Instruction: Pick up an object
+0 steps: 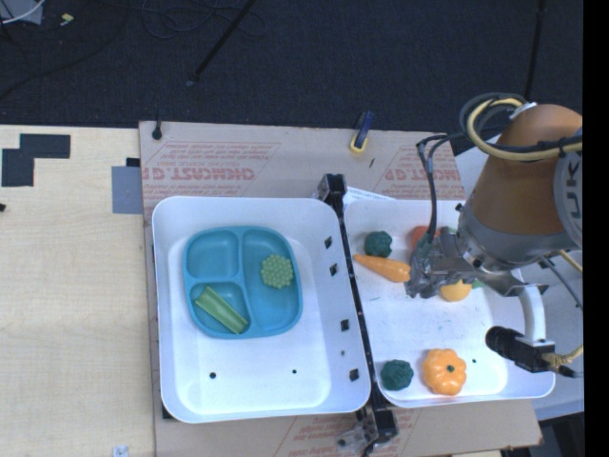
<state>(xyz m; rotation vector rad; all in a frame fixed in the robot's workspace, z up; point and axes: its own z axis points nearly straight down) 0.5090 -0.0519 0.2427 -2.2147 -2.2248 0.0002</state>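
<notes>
Camera view: the gripper [425,276] is lowered into the right bin [495,374], among a cluster of toy food. Whether anything is pinched cannot be told; the tool is dark and partly masked by the wrist, so nothing is claimed as held. A carrot [383,268] is seen lying just left of the gripper, its thick end touching or nearly touching the tool. A dark green broccoli [378,244] rests just above the carrot. A yellow piece [457,291] is tucked at the gripper's right, and a red-orange piece [420,236] is partly hidden behind the cables. Well clear of the cluster, near the bin's front wall, a pumpkin [444,370] and a second broccoli [397,375] sit side by side.

In the left bin [176,369] a blue tray [242,324] is set, with a green bean pod [220,309] in one compartment and a round green piece [277,271] in another.

The step in hand is judged to be the grasp itself, with the carrot the likeliest target. It would be done best if the carrot were taken across its narrow width, near the middle, and the lift were made straight up, so the neighbours are not dragged along.
</notes>
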